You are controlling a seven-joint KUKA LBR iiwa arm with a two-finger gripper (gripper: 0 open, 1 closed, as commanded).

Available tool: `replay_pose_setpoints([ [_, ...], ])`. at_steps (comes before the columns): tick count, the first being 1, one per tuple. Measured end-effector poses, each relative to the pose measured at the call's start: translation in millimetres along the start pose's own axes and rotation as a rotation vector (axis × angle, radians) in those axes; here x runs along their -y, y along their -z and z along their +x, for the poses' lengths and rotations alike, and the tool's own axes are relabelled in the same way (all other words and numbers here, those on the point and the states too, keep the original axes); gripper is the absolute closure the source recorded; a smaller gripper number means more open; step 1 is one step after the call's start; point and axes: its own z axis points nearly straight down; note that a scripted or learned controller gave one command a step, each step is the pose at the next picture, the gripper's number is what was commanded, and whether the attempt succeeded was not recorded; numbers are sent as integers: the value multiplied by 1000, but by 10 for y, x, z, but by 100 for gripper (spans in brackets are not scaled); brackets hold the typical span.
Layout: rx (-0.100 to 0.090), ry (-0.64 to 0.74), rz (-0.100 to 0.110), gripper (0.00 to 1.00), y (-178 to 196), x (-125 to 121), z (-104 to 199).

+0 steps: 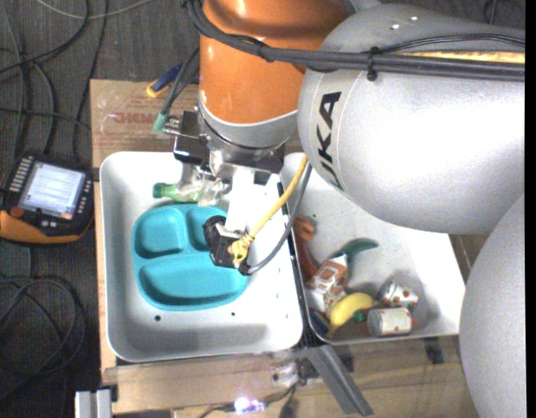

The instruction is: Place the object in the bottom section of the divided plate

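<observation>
A grey and orange arm reaches in from 2 o'clock and points down into the left bin [119, 320]. Its hand [196, 184] hangs over the 12 o'clock rim of the teal divided plate [161, 233]. A small green object [166, 190] sits at the hand's 9 o'clock side. I cannot tell the hand's opening or whether it grips the object. This is probably the grasp or carry step. The next move is toward 6 o'clock, to the large bottom section [185, 284].
</observation>
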Motion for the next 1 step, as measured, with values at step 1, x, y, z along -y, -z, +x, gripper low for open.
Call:
replay_pose_setpoints([
  [1, -1, 187, 4, 100, -1206, 92, -521],
])
